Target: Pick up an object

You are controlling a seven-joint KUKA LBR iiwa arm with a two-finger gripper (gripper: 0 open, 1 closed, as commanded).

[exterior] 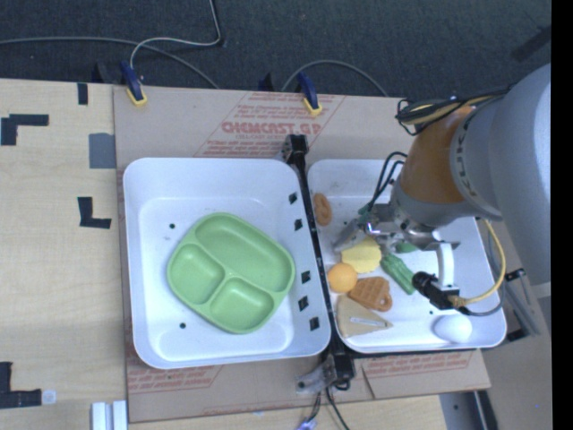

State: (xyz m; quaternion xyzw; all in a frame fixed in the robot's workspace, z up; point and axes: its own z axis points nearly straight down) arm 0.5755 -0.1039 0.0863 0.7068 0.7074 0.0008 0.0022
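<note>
Gripper [367,233] low in right bin [474,334], above yellow item [362,257], pincer state unclear, green plate [231,272] in left bin [148,240]

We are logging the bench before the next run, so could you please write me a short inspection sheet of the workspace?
Surface: cardboard sheet on a wooden bench, held by two blue clamps.
Job's things: right bin holds a yellow piece, orange ball, waffle-like piece, green piece and white egg.
Clutter: green divided plate in the left bin.
Grippers: gripper low over the right bin; jaws unclear.
Cables: grey cable behind; yellow cable on the arm.
Surroundings: dark carpet.
</note>
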